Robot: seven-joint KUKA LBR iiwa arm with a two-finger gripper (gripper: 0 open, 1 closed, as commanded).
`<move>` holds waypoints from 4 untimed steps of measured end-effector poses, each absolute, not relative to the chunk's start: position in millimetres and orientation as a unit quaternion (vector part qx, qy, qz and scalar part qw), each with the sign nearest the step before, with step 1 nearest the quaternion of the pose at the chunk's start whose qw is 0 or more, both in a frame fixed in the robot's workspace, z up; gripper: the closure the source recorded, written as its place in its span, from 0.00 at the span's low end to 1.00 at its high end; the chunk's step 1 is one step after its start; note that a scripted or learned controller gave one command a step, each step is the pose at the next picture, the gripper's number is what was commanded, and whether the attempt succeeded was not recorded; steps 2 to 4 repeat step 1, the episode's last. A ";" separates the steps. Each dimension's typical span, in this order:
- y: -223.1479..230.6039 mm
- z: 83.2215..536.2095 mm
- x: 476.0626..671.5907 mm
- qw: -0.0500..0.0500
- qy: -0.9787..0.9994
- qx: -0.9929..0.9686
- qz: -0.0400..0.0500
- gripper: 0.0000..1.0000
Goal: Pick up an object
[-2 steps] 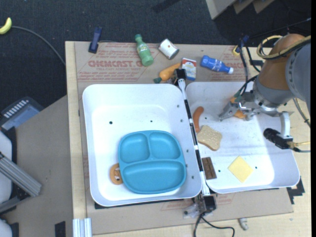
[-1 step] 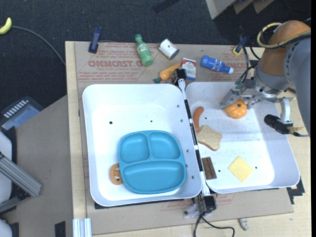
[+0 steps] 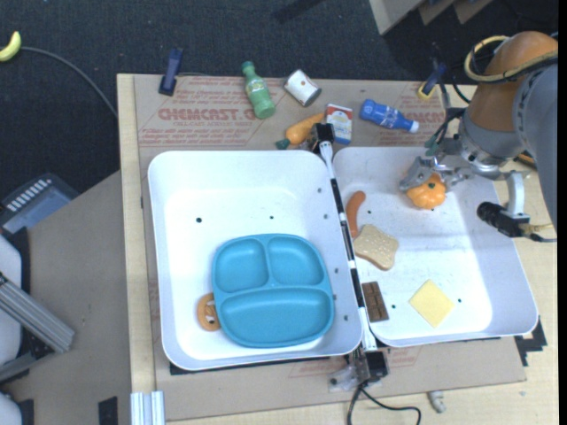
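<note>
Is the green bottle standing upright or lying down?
Lying down: the green bottle rests on its side on the bench board, outside both bins.

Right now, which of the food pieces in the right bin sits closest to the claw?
The round orange fruit, directly at the claw. The toast slice, sausage and yellow cheese square lie farther left or nearer the front.

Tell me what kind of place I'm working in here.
Probably a robotics lab bench set up for pick tests, not a kitchen: two white bins hold toy food like a cheese slice and a blue divided plate, with clamps and cables around the board.
</note>
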State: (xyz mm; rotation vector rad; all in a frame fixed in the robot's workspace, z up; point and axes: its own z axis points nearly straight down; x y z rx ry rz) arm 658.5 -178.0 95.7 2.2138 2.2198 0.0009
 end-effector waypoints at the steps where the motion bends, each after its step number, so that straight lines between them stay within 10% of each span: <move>1: -97.6 85.1 651.8 -0.001 0.708 0.706 0.001 1.00; 4: -97.6 85.1 651.8 -0.001 0.708 0.706 0.001 1.00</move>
